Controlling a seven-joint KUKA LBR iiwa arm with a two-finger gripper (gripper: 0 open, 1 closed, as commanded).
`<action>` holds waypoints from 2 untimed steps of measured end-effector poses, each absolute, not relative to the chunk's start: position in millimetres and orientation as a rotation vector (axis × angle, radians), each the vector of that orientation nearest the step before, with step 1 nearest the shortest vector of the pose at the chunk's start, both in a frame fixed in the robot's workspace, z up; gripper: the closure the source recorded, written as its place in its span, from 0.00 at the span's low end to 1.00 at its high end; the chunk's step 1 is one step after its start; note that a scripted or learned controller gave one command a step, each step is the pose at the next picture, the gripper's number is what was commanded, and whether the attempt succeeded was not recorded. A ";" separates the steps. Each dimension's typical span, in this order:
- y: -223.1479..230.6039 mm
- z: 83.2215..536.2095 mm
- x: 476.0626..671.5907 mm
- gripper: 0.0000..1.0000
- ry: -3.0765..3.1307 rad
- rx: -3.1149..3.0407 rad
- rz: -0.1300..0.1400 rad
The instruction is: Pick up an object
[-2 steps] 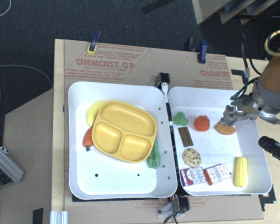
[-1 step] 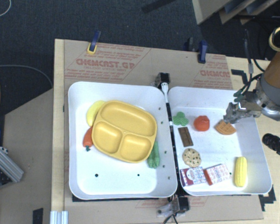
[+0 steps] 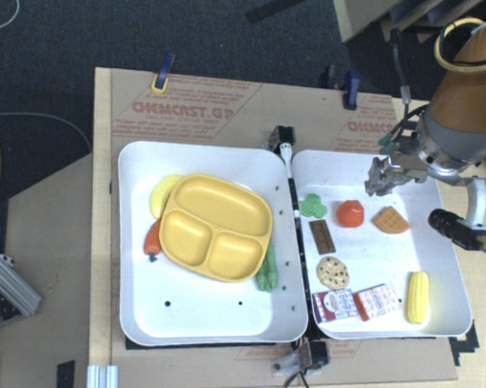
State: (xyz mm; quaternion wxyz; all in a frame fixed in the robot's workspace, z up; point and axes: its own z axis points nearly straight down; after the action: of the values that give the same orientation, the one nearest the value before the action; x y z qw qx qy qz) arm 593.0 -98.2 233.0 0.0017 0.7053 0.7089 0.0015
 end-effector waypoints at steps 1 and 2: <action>-64.7 219.1 630.8 1.00 2.222 2.215 0.004; -37.6 221.1 659.8 1.00 2.222 2.216 0.004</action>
State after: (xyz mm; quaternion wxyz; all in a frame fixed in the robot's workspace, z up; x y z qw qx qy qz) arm 659.8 -37.6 221.1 0.0017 0.7062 0.7080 0.0013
